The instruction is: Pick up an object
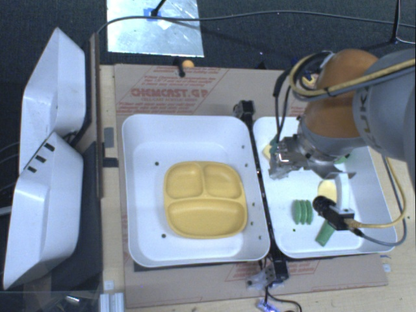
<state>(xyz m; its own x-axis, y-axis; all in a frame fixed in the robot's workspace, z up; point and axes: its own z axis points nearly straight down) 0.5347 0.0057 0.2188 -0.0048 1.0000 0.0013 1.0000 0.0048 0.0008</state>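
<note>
Seen from above, a grey arm (374, 90) is reaching in from the right and hanging its gripper (281, 164) low over the right bin (286, 247), close to the wall that bin shares with the left bin (140, 174). The wrist is covering the gripper's tip, so it is not possible to tell whether it is open or closed, and nothing is visibly being held.

The likely targets are lying loose on the right bin's floor, where the arm can come down on them. A small pale yellow scrap (266, 151) is peeking out just beside the gripper, on the side toward the bin's far corner; it is partly hidden and may be the piece the arm is working toward. A green ridged piece (301, 212) is lying near the gripper, toward the bin's front edge. A green stick (323, 234) is lying beyond that, further toward the front. A yellow chunk (327, 189) is sitting partly under the wrist, on the arm's side of the gripper.

A yellow divided plate (206, 199) is resting flat in the middle of the left bin, well apart from the gripper, across the shared wall.

Judging by this, the pick is not yet done: the gripper seems to be hovering at or just above the floor.
</note>
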